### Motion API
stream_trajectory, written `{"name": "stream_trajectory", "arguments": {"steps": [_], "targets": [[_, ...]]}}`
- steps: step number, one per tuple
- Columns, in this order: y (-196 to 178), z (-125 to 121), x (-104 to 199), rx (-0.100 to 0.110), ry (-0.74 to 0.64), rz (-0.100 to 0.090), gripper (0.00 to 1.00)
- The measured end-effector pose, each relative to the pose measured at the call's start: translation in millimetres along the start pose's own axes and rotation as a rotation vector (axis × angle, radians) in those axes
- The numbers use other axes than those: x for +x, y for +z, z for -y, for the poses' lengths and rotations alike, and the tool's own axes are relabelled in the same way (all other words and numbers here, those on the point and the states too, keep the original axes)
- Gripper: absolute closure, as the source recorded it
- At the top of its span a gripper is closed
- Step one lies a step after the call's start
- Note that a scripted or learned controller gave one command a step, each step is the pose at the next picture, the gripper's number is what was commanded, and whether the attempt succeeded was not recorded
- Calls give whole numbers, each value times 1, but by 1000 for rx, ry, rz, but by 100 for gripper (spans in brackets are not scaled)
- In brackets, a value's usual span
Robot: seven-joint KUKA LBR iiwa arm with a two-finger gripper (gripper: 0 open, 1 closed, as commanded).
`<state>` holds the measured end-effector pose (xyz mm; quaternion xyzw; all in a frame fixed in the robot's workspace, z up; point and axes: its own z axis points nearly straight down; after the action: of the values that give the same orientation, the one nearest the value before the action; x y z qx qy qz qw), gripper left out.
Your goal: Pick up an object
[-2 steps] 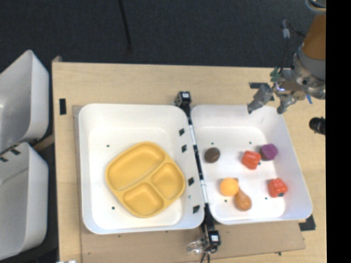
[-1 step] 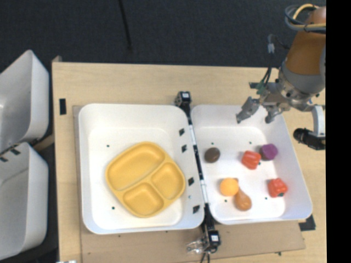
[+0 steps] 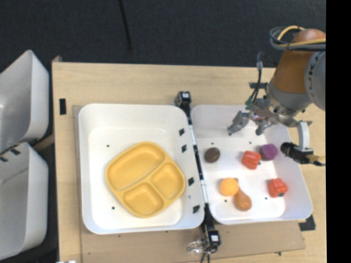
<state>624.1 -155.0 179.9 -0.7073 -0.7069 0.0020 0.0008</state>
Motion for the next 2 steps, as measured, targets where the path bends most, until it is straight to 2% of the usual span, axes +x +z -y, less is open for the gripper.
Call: {"name": "stream_trajectory", "arguments": {"steps": [1,2], "targets": [[63,-1,-2,-1,4,1,0],[48,-2,-3,-6,7,0,100]]}}
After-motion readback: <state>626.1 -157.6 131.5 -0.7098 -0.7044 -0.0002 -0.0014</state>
